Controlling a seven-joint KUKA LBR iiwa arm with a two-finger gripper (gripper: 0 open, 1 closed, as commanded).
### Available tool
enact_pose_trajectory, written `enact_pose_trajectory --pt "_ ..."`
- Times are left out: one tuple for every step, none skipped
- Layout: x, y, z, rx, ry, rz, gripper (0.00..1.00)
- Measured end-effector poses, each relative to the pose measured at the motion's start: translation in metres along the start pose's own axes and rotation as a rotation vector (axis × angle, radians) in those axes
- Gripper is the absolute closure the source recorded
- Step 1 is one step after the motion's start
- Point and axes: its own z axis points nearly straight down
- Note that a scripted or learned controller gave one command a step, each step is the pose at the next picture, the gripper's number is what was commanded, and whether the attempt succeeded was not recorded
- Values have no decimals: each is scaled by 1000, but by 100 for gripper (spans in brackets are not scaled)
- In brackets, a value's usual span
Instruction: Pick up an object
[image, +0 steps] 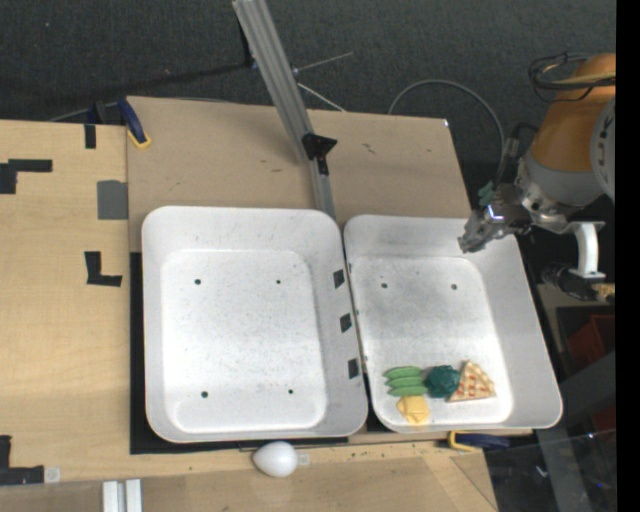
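The big wooden table (60, 330) holds two flat white bins side by side. The left bin (240, 320) sits next to the right bin (450, 320), and their edges touch in the middle. The grey and orange arm (570, 140) comes in from the right. Its gripper (478, 235) hangs over the far right corner of the right bin. I cannot tell how the gripper is set.

Some small toy foods lie bunched together in the near part of the right bin, well apart from the gripper. The pizza slice (472, 383) lies flat with its tip pointing to the far side. The green pea pods (405, 378) lie long-ways from left to right. A dark green lump (440, 380) sits between them, touching both. A yellow piece (413, 407) lies just in front of the pods. A white egg (275, 459) rests on the table just in front of the left bin.
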Motion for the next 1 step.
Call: enact_pose_trajectory --pt "0 1 -42 0 0 0 100"
